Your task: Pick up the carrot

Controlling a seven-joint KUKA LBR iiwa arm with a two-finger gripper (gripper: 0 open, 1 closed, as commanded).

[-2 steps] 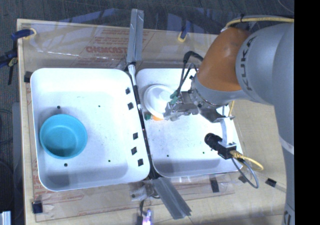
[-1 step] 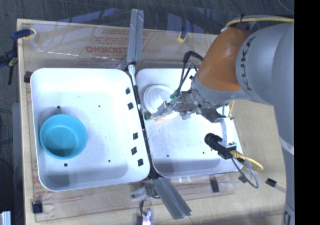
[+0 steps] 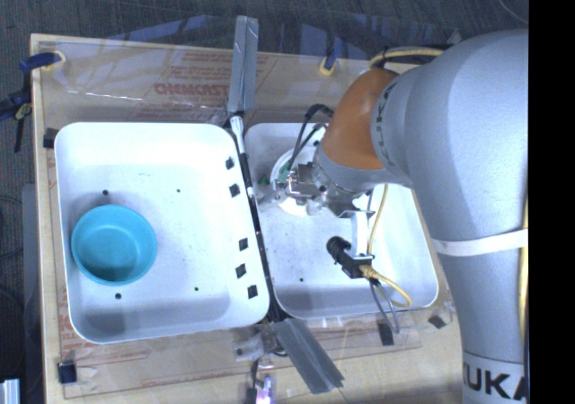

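The gripper [image 3: 299,188] is positioned low over the upper left part of the right bin [image 3: 415,299], close to the divider between the two bins, and is viewed from above and behind the wrist. Whether it is spread or closed cannot be told, since its working end is covered by the wrist housing. Nothing is seen to be held by it. Where the carrot lies relative to the gripper cannot be told from this angle; the patch of bin floor directly under the wrist is hidden. Above the wrist, the orange band [image 3: 352,128] is followed by the grey arm [image 3: 467,142], which extends in from the right and overhangs the right side of that bin. A black fitting [image 3: 342,255] is located just below the gripper, and a yellow cable [image 3: 393,288] is routed from it toward the bin's lower right corner. The left bin [image 3: 65,169] is set touching the right bin, with a row of small black squares [image 3: 243,245] along their shared edge. A blue bowl [image 3: 114,243] stands upright in the lower left part of the left bin, well apart from the gripper. Both bins are supported on the bench [image 3: 117,57].
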